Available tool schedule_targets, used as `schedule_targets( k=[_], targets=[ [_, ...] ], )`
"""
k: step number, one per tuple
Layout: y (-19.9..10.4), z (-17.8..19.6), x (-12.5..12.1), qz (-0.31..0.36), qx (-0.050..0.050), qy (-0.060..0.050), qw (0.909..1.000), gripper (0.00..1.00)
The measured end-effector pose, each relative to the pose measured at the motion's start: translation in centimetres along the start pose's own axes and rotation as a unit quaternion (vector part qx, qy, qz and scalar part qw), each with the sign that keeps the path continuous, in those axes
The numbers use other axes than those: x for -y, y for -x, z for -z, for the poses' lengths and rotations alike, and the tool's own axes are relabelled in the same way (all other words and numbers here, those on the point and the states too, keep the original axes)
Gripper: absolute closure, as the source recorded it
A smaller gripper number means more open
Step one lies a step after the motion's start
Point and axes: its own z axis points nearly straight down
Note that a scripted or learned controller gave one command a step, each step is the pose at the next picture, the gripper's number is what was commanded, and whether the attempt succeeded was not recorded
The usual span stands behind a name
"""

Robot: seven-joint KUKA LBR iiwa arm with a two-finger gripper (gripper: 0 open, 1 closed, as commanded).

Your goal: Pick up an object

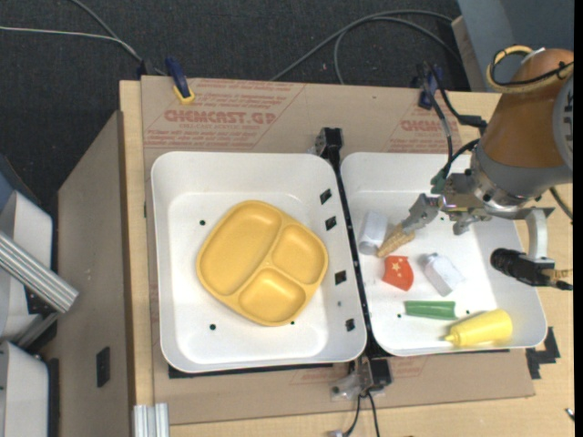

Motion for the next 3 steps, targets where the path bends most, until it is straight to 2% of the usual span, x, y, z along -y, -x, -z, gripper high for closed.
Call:
schedule_targets(
  k=[1, 3],
  targets=[
    [0.0, 0.7, -0.3, 0.001, 0.001, 0.007, 1.0, 0.0],
    [-1.0, -10.3, 0.2, 0.001, 0.0, 0.004, 1.0, 0.0]
  ],
)
